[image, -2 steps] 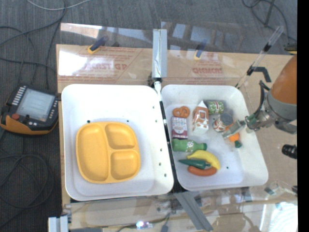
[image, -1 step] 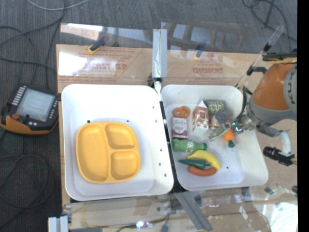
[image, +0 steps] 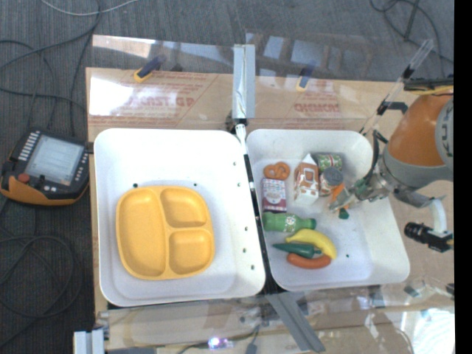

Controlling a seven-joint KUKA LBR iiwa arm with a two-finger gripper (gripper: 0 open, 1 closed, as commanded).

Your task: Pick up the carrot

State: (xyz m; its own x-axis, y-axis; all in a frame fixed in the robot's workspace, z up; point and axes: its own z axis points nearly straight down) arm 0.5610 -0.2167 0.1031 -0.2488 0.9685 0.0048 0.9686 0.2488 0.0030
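The carrot (image: 336, 193) was a small orange piece, slender and tilted, lying in the right bin (image: 383, 260) just beside a tin can (image: 327, 161) and a small carton (image: 306, 182). The arm (image: 420, 142) reached in from the right, its orange band bulking over the bin's right rim, with the wrist angled down and leftward into the bin. The gripper (image: 352, 199) sat low at the end of it, immediately right of the carrot; whether it touched the carrot or had hold of anything could not be made out at this size, nor how wide it stood. Lower in the same bin lay a banana (image: 313, 240), a red pepper (image: 310, 261), a green bottle (image: 287, 223) and a pretzel (image: 276, 171). A yellow divided plate (image: 165, 231) rested in the left bin (image: 110, 153).
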